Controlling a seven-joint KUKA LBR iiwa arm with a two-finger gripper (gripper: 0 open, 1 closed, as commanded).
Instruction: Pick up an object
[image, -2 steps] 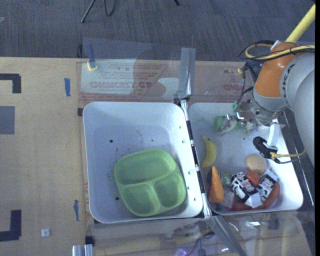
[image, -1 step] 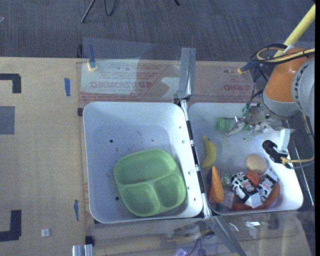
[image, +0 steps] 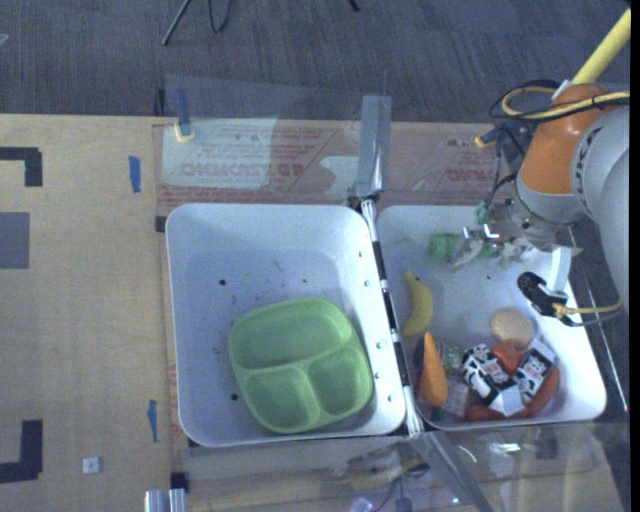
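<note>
Crowding the near corner of the right bin (image: 590, 385), toys and a carrot (image: 432, 372) are waiting while the gripper (image: 487, 243) is hovering over the far side, jaws apparently released and empty, likely approaching; next, descending onto one object.

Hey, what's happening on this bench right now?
A grey robot arm with an orange band reaches in over the right bin, its gripper near a small green object at the far end. A banana, a carrot and other toys lie there. The left bin holds a green divided plate.
</note>
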